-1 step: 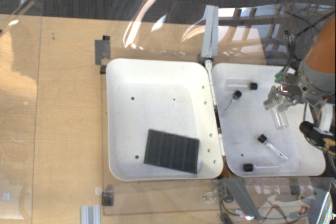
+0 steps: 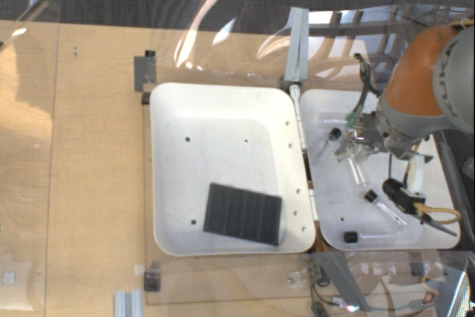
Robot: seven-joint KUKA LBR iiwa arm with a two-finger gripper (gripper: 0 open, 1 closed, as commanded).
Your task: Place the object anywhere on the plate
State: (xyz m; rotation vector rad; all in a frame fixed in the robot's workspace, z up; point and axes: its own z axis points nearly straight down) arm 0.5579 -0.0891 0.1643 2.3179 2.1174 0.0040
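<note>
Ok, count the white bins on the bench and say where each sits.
2. The left bin lies mid-bench and holds a dark ribbed plate near its front edge. The right bin adjoins it, partly covered by the arm.

a ridged slab (image 2: 243,214) lies in the left bin (image 2: 171,115); small parts (image 2: 350,237) lie in the right bin (image 2: 326,104).

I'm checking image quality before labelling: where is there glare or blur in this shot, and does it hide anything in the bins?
Camera view: bright glare streaks on the clear panel behind the left bin; the dark plate is sharp and evenly lit; the arm looks slightly soft; small clear items in the right bin are hard to make out.
</note>
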